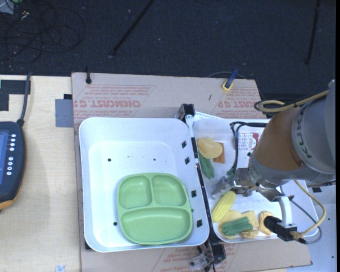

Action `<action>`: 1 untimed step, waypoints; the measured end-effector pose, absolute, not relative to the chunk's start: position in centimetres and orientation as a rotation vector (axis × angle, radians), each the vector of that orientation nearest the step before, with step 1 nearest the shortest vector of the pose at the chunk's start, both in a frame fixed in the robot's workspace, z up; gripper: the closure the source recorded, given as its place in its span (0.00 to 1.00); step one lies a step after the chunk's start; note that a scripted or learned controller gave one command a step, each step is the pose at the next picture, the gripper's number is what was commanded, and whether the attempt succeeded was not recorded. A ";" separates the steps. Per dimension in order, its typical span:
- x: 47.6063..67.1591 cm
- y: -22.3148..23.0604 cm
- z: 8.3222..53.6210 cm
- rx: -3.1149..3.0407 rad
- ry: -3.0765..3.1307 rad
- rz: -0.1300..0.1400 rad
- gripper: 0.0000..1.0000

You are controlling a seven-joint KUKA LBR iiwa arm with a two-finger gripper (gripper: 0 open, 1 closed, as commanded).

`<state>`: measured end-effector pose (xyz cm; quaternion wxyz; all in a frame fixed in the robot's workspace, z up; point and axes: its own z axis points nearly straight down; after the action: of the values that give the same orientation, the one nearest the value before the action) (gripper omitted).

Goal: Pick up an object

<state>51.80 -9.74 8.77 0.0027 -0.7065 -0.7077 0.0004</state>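
Yellow is the colour of the thing that lies closest to the gripper (225,186): a corn cob (224,205) in the right bin (201,130), just below the metal tip and a little toward the left of the view. Its long axis runs at a slant, from lower left up to upper right, so its upper end points almost at the tip. I cannot see if the two are touching or only very near. The tool itself is low in this bin, under the orange wrist of the arm (283,143), and its end is a small grey shape in the shadow; I cannot tell if it is wide or narrow, and nothing is seen held in it.

Other toys are further away from it. A pale yellow piece (209,148) lies above the tip, with a green piece (206,166) between the two. Below the corn, near the front wall of the bin, a green bean pod (237,226) rests on more yellow pieces.

To the left of the tool, across the wall between the bins, the green divided plate (154,208) lies in the left bin (102,146), well apart.

In my judgement the corn is the natural target, and the coming move turns on this: the grasp should close across its slanted axis, not along it.
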 end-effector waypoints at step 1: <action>47.6 -8.4 8.8 -2.224 -2.221 -0.003 0.00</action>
<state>47.63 -8.39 8.83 -0.0007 -0.7076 -0.7066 -0.0009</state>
